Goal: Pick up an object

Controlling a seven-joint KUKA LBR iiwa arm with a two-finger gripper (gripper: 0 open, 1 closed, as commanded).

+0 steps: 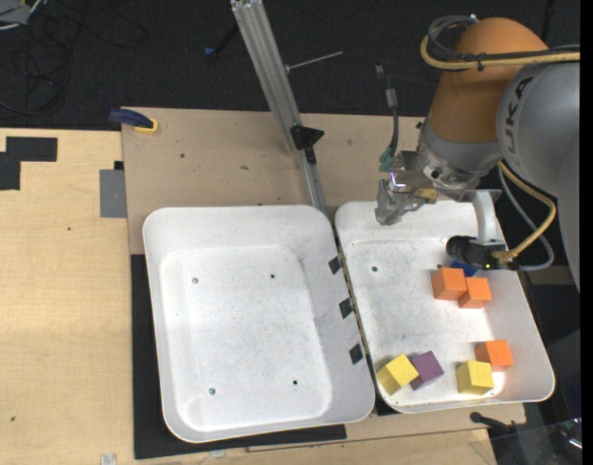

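Six blocks lie in the right bin [539,381] — yellow [397,372] and purple [426,366] touching at the near edge, another yellow [474,377] with orange [495,355] beside them, two orange [460,286] farther back. Past them the gripper [392,204] hangs over the far rim, gripping nothing — released or clenched, I cannot tell.

Only one bit of writing can be read. On the grey robot arm [544,114], near the right side, there are dark letters that look like "UK", part of a longer word cut off by the curve of the arm.
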